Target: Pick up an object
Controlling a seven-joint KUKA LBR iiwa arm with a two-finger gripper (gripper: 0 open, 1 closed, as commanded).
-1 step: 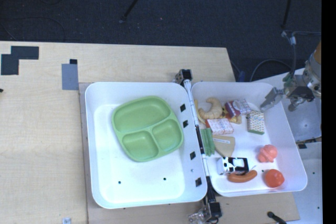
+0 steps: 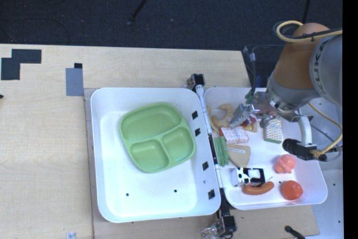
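Note:
My gripper point(image 2: 243, 115) hangs low over the back of the right bin point(image 2: 319, 194), reaching in from the right. Just left of it lies a pale yellow food piece point(image 2: 224, 115). A small pink and white box point(image 2: 235, 135) sits right below it. A green-checked packet point(image 2: 273, 131) lies to its right, under the wrist. Nothing shows held in the gripper.
The right bin also holds a green strip point(image 2: 220, 151), a tan card point(image 2: 241, 155), a black and white toy point(image 2: 249, 176), a sausage point(image 2: 258, 188), a red tomato point(image 2: 291, 190) and a pink lump point(image 2: 285, 163). A green divided plate point(image 2: 157, 136) lies in the left bin point(image 2: 112, 187).

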